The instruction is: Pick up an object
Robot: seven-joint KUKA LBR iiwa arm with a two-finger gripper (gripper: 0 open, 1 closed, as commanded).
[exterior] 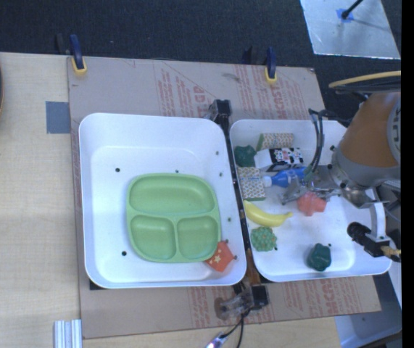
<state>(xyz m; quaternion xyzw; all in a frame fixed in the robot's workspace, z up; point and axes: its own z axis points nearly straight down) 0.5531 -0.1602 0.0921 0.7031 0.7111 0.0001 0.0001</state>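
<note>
The arm point(366, 140) reached in from the right edge of the bench, its orange band above the wrist hanging over the right bin's point(337, 268) right side. The wrist bent down and leftward, bringing the gripper point(299, 187) low over the middle of that bin. Whether it was clenched or released could not be told. It sat just above a blue and white bottle point(283, 178) and just beside a pink toy point(312, 204).

A yellow banana point(266, 214) lay near the bin's left wall, with a green bumpy ball point(263, 238) below it. A dark green toy point(319, 257) rested near the front edge.

In the left bin point(98, 194), a green divided plate point(172, 217) lay flat at the centre, and an orange toy point(221, 256) sat at the plate's front right corner.
</note>
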